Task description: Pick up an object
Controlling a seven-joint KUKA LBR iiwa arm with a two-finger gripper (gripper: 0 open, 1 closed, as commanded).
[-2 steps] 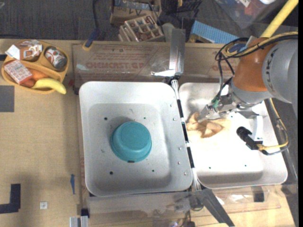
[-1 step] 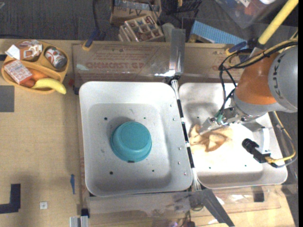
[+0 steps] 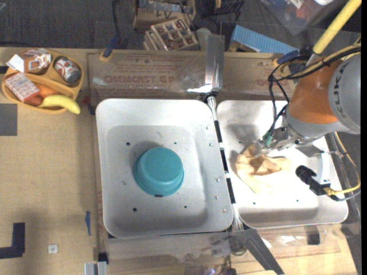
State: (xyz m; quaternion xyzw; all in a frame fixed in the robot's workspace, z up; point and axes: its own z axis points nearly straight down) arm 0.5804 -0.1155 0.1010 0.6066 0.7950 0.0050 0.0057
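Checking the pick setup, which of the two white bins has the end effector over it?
The right bin, holding the tan cloth; the end effector sits there. The left bin holds the teal bowl.

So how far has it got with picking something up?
Done: the arm has brought its hand down into the right bin, at the tan cloth. In hand: closing on that cloth, though a grip isn't clear. Left: lifting it out. The teal bowl sits in the left bin.

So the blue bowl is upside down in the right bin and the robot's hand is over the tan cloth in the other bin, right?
Not quite. The camera view shows the blue bowl upside down in the left bin, not the right one. The gripper is over the tan cloth in the right bin.
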